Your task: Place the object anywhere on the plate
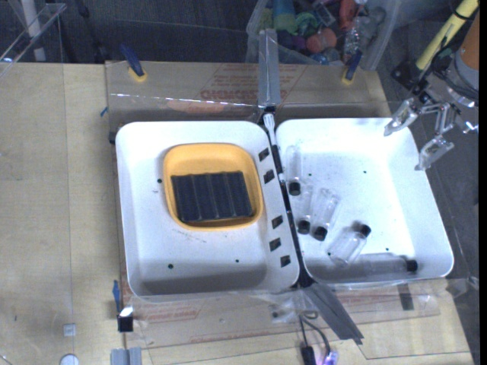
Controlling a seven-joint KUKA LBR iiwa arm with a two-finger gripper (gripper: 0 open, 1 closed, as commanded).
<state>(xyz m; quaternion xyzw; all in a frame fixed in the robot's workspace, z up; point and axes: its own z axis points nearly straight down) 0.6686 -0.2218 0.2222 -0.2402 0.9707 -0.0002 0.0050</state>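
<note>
A yellow plate (176, 166) lies in the left bin (144, 257). A dark ridged rectangular block (212, 197) rests flat on the plate, covering most of its middle. My gripper (413, 135) hangs above the far right corner of the right bin (426, 226), well away from the plate. Its fingers are open and nothing is between them.
Several clear vials with black caps lie in the right bin, among them one (323, 210) near the divider and one (350, 242) toward the front. A black-tabbed divider (278, 204) separates the bins. A clear tub of colourful toys (316, 14) stands behind.
</note>
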